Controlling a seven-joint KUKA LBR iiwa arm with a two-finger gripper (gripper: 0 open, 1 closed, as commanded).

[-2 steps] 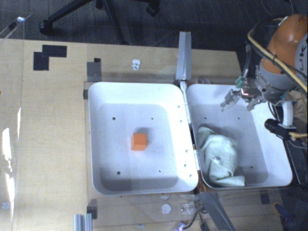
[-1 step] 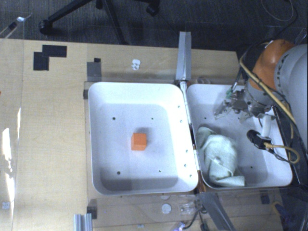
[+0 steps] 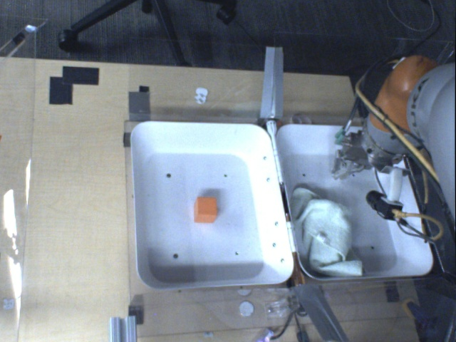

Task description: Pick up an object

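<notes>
An orange cube lies near the middle of the left bin. A crumpled pale green-white cloth lies in the front part of the right bin. My gripper hangs over the back right of the right bin, above and to the right of the cloth, apart from it. Nothing shows between its fingers, and their spread is too small to read.
A grey metal post stands at the back between the two bins. Cables loop down from the arm over the right bin's right side. Black office-chair legs lie on the floor beyond the bench.
</notes>
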